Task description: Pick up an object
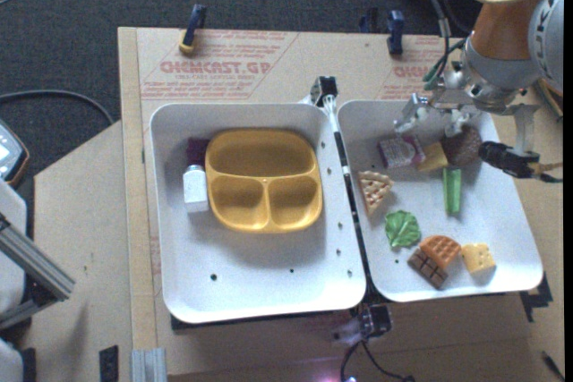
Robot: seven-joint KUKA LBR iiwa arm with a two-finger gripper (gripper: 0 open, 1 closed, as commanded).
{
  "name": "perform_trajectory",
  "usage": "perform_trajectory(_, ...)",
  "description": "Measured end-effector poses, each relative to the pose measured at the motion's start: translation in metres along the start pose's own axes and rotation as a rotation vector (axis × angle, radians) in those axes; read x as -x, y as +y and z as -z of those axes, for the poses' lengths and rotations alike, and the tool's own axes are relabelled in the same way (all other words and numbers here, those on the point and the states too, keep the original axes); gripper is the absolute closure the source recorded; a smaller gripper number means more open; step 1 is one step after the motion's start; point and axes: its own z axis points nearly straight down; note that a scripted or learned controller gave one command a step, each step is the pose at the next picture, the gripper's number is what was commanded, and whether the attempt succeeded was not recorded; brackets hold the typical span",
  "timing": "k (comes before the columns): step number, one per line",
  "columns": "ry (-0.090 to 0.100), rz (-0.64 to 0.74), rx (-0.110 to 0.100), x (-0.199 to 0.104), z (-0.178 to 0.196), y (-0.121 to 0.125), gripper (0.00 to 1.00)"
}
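Gripper hanging low over right bin's far edge, apparently lining up on toy food crowded there: purplish block, yellow wedge, brown lump; impossible to tell whether clenched or released. Nothing visibly grasped. Yellow divided plate filling left bin, well apart

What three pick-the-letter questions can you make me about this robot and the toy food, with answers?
1. Where is the yellow tray?
A. left bin
B. right bin
C. on the floor

2. What colour is the leaf?
A. red
B. green
C. blue

3. How is the white bottle placed?
A. on top of the tray
B. beside the tray
C. in the right bin

Answers:
1 A, it lies in the left bin.
2 B, it is bright green.
3 B, it stands at the tray's left edge.
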Motion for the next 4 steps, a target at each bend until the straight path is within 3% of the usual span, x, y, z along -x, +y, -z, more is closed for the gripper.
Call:
perform_trajectory(1,-0.002,0.002,0.015,0.000,0.009,0.003,0.00)
perform_trajectory(3,-0.001,0.003,0.014,0.004,-0.101,0.010,0.00)
perform_trajectory(4,-0.003,0.002,0.020,0.004,-0.087,0.011,1.00)
